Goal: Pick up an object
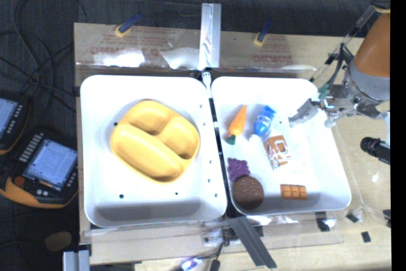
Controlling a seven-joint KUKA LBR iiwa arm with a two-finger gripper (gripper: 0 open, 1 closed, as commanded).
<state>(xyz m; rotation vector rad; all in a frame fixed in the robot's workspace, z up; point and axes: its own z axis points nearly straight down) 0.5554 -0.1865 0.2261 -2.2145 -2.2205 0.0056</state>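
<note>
The right bin [330,155] holds an orange carrot [237,120], a blue bottle [264,121], an orange-and-white carton [278,151], purple grapes [238,168], a round brown cookie [247,191] and a small orange waffle piece [293,191]. My gripper [316,116] hangs over the bin's upper right corner, right of the blue bottle and above the carton. Its two fingers stand apart, open, with nothing between them. The orange-banded arm [374,47] comes in from the right.
A large yellow bread-like object [154,139] fills the middle of the left bin [101,193]. A raised divider [216,149] separates the bins. Plastic sheeting with blue and yellow clips [190,51] lies behind them. Handheld devices [38,165] and cables sit off the bench at left.
</note>
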